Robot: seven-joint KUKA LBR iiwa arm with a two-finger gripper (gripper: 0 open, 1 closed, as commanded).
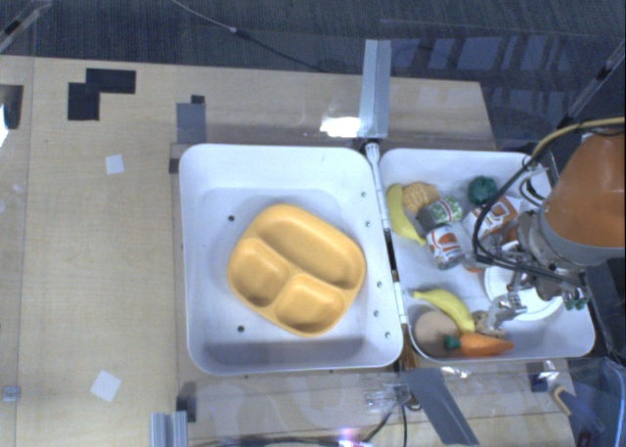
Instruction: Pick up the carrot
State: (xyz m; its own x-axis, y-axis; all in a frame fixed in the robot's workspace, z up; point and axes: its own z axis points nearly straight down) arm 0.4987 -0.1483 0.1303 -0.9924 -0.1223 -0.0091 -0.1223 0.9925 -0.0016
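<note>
The carrot [481, 344], orange with a small green top at its left end, lies flat along the front wall of the right bin [577, 342]. My gripper [507, 309] hangs just above and slightly right of the carrot's middle, under the grey wrist and orange band of the arm [587, 205]. Nothing is visibly held in it. The arm covers the bin's right side.
The right bin also holds two bananas [400, 214] [446, 306], a can [442, 233], a dark green item [481, 189], a tan round item [428, 328] touching the carrot's top, and a white disc [516, 290]. A yellow divided plate [295, 267] sits in the left bin [205, 240].
</note>
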